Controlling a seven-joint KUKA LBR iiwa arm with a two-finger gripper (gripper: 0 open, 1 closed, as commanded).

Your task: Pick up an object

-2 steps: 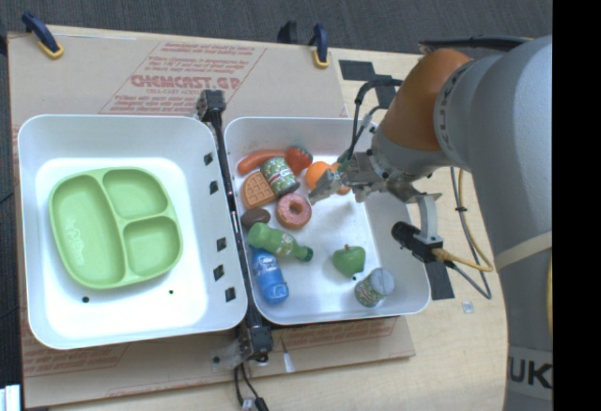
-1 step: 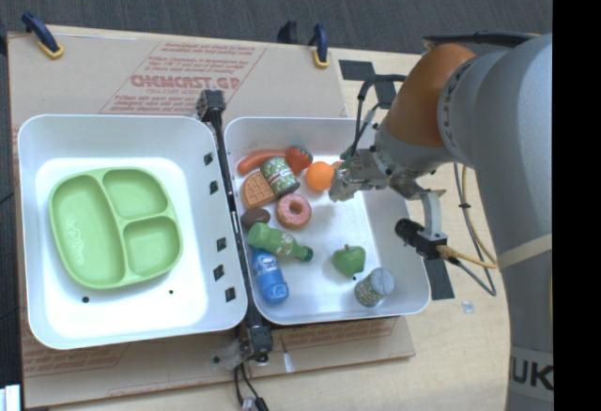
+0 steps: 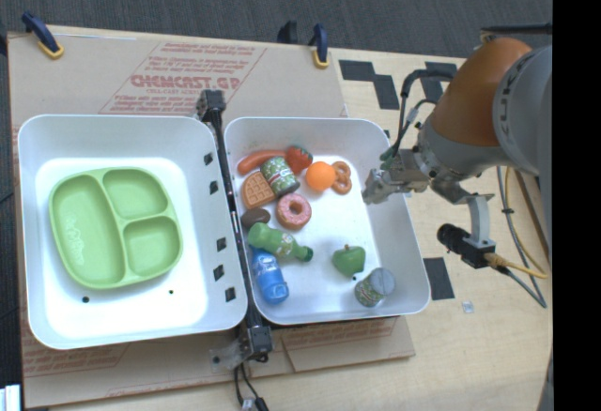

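Note:
The right bin (image 3: 399,212) holds several toy foods. Along its back lie a red sausage (image 3: 263,159), a red pepper (image 3: 299,157), a green can (image 3: 279,175), a waffle (image 3: 255,190), an orange (image 3: 320,175) and a pretzel (image 3: 342,176). A pink donut (image 3: 293,210) sits in the middle. Toward the front are a green bottle (image 3: 280,243), a blue bottle (image 3: 270,279), a green pepper (image 3: 348,259) and a grey tin (image 3: 376,287). My gripper (image 3: 378,186) hangs over the bin's right rim, just right of the pretzel, and nothing is visible in it.
The left bin (image 3: 33,212) contains a green divided plate (image 3: 115,226). A black hinge strip (image 3: 225,212) runs between the bins. Blue clamps (image 3: 319,45) hold the cardboard at the back. A black cable connector (image 3: 470,245) hangs right of the right bin.

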